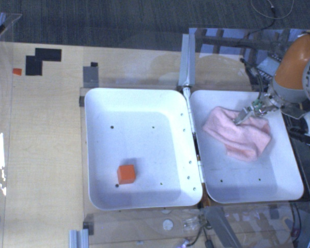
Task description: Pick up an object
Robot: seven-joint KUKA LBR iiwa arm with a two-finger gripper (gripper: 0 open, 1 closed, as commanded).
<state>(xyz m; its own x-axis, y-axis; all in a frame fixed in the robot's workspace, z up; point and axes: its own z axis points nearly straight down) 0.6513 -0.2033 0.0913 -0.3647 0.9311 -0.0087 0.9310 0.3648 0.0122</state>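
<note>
A crumpled pink cloth [238, 133] lies in the right bin [248, 185], toward its back half. My gripper [246, 115] reaches in from the right and its tips sit at the cloth's upper right edge, touching or just above the fabric. A small orange block [126, 174] rests in the left bin [139, 112], near its front left corner, far from the gripper.
A metal divider rail [192, 133] runs between the two bins. Cables and a metal frame [248, 40] stand behind the right bin. Black markers [41, 60] and a small orange tag [17, 72] lie on the wooden bench at the far left.
</note>
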